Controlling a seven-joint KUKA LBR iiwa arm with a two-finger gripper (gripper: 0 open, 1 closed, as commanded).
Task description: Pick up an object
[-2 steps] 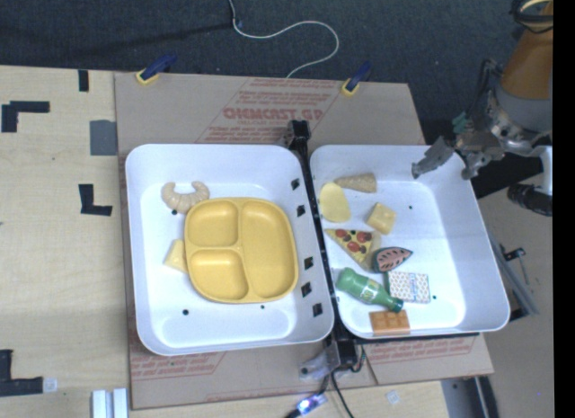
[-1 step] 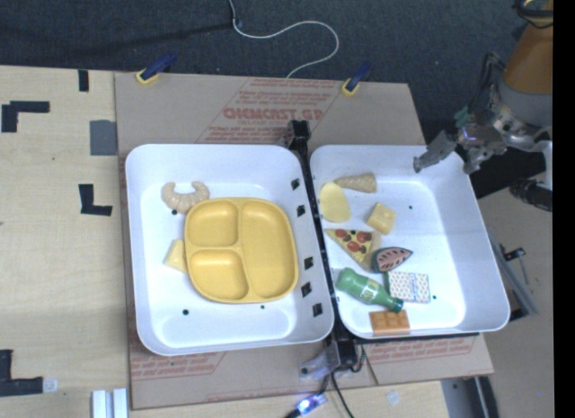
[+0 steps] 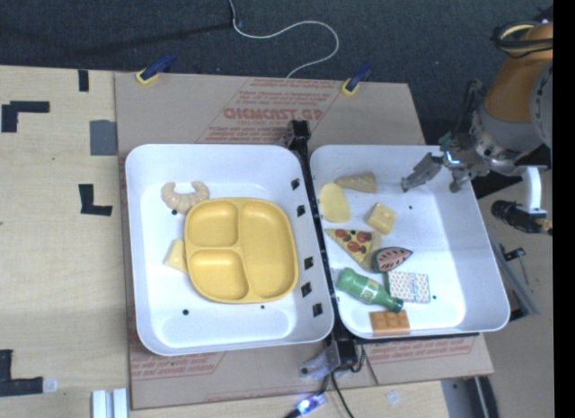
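**Toy food pieces lying loose in the right bin**

The right bin holds a scatter of small items. A pale beige wedge lies near the far wall, with a yellow chunk just beside it and a yellow cube a little apart. A pizza slice lies flat mid-bin, near a watermelon slice. A green bottle lies on its side beside a patterned card. An orange waffle rests at the near wall.

Bench w/ cardboard sheet, 2 white bins on it
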